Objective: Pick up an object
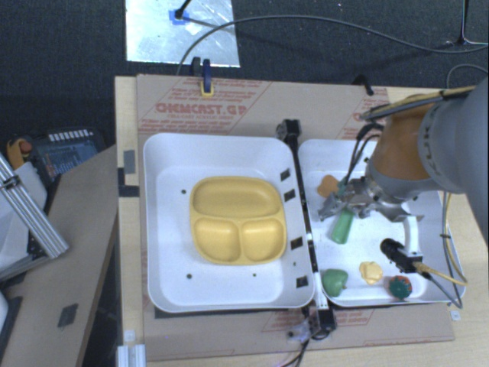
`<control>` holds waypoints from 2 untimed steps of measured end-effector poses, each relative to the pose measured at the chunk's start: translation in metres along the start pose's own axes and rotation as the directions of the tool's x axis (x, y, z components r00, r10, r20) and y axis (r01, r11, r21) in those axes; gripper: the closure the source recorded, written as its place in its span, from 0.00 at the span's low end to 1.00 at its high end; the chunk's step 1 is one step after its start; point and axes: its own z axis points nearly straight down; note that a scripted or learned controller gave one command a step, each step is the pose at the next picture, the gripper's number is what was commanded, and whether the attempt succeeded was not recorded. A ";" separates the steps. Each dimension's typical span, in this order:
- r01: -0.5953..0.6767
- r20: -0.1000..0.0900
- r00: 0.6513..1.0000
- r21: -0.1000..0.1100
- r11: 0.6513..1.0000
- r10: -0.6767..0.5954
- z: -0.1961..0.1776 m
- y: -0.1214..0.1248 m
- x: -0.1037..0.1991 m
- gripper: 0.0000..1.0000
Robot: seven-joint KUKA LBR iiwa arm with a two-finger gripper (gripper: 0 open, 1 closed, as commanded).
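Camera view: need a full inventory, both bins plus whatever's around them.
Left bin: 1, white, left on the board.
Right bin: 1, white, beside it.
Divided tray: 1, yellow, middle of left bin.
Cylinder: 1, green, right bin, just below the gripper.
Orange piece: 1, orange, right bin, far left part.
Green lump: 1, green, right bin, near left corner.
Yellow piece: 1, pale yellow, right bin, near edge.
Ball: 1, green and red, right of the yellow piece.
Board: 1, brown with red lettering, under both bins.
Clamp: 1, blue and yellow, board's far edge.
Metal sheet: 1, shiny, on dark floor.
Arm: 1, grey with orange band, from right.
Gripper: 1, over right bin.
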 end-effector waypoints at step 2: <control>-0.001 0.002 1.000 -0.010 1.000 0.001 -0.065 -0.001 -0.010 1.00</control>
